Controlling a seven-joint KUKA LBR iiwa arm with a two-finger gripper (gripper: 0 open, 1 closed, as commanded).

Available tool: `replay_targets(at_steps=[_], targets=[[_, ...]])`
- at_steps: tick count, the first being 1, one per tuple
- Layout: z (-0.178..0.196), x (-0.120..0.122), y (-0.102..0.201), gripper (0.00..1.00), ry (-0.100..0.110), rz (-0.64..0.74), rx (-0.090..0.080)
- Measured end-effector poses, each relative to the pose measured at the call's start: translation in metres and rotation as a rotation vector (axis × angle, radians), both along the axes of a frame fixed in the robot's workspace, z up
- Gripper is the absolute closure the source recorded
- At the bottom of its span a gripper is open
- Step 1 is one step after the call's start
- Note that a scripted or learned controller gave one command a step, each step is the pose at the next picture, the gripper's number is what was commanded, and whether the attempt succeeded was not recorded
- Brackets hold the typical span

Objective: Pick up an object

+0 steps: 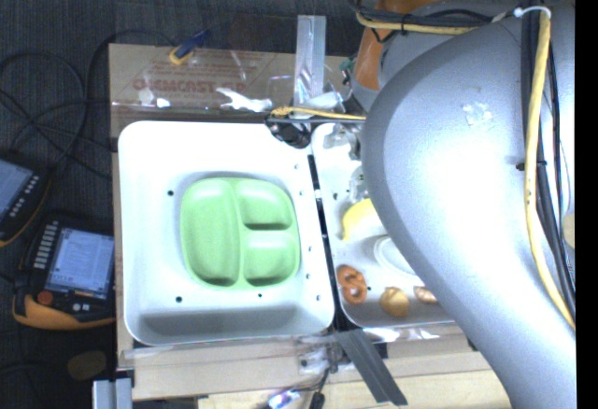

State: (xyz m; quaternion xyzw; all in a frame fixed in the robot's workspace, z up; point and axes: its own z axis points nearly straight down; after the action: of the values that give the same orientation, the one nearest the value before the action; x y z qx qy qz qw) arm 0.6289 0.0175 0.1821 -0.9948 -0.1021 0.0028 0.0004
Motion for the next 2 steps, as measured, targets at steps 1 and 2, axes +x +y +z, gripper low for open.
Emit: replay_targets(at_steps=[1,2], targets=[[0.022,-0.052,0.049,0.00,0.001,0.002,-0.001],[0.000,-0.132,0.016,0.00,0.002,0.174,-0.002]])
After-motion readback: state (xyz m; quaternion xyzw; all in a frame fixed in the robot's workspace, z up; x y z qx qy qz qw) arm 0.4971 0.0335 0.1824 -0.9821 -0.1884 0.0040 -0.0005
